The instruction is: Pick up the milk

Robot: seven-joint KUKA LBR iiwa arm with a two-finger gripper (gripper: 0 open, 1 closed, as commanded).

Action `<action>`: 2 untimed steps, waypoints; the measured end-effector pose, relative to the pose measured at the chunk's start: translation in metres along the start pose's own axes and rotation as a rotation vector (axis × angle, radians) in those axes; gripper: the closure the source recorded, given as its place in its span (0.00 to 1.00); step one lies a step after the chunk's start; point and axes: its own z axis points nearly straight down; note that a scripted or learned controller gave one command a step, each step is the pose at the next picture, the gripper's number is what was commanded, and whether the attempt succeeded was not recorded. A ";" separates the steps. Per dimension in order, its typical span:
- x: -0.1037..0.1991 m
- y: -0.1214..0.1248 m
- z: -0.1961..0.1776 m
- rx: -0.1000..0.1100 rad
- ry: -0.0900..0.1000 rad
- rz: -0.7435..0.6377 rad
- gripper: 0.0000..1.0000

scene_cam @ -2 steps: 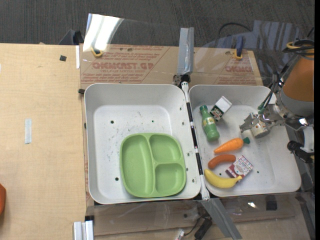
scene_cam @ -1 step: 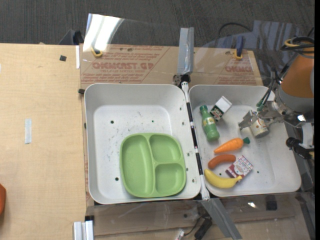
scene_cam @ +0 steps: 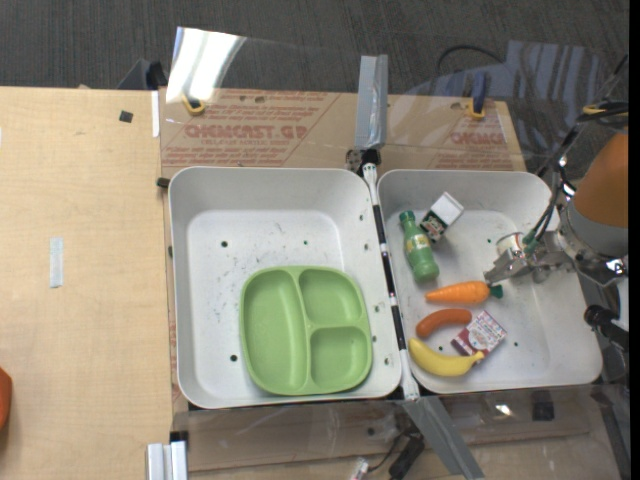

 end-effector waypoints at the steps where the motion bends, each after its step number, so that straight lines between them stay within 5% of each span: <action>1: -0.003 0.000 -0.009 -0.002 -0.006 0.003 1.00; 2: 0.000 0.001 -0.009 -0.001 -0.002 0.000 0.00</action>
